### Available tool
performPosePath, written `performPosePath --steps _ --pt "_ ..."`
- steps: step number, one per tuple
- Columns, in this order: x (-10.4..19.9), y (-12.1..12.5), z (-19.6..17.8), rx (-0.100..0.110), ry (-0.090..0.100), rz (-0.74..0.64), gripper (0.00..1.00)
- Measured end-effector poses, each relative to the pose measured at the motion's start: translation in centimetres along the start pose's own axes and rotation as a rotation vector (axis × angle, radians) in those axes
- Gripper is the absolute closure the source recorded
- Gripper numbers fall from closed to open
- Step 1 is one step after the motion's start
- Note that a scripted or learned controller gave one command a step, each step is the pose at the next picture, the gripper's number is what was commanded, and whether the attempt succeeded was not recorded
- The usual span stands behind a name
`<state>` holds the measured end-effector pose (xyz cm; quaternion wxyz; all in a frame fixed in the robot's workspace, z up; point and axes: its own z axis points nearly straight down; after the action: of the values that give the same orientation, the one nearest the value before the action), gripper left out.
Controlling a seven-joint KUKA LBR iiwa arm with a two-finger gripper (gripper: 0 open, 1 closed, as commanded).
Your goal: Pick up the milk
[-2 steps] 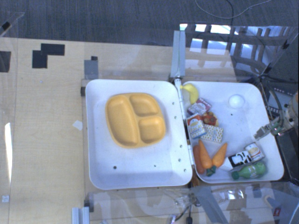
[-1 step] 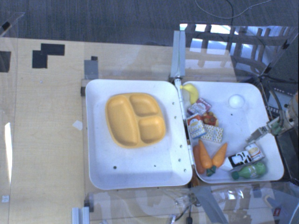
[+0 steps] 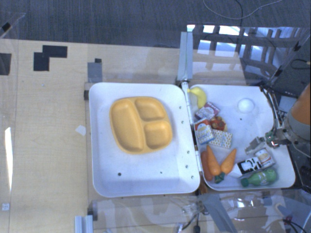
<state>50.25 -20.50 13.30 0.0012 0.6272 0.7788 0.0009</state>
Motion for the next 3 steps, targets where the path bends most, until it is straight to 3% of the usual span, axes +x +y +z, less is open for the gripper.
performPosePath --steps 1,2,3 --pt "0.2 -1.3 -0.9 -0.001 -0.001 -0.082 0.00" --pt "0.7 -0.7 2.3 -0.015 -0.013 -0.549 0.00" --pt "0.4 -0.9 4.2 -0.012 -0.009 -0.498 0.00"
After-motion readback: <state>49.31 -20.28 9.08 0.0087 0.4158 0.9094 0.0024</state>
